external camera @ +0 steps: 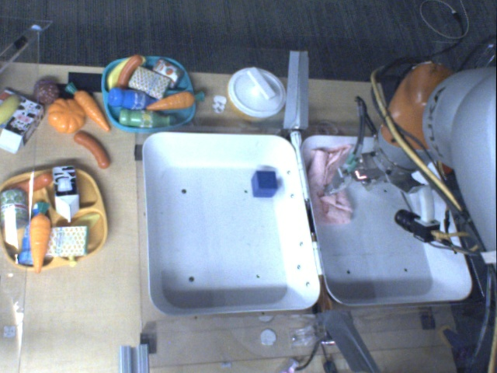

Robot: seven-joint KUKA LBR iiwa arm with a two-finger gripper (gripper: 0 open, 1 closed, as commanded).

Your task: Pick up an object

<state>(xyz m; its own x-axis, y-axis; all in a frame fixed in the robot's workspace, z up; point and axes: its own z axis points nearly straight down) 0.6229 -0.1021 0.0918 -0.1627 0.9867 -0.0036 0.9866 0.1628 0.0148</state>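
From where I sit, the left bin [194, 239] holds a small blue cube [265, 183] alone in its upper right part, well apart from the walls. The right bin [388, 274] holds a crumpled pink cloth [331, 183] against its left wall, and the gripper [353, 171] sits just beside or on its upper folds. I cannot tell whether the jaws are released or clenched; wires and the arm crowd them. To do this well I would come straight down on the thickest fold and close fully, since thin cloth slips. The cloth looks soft, pale pink, bunched in two lumps.
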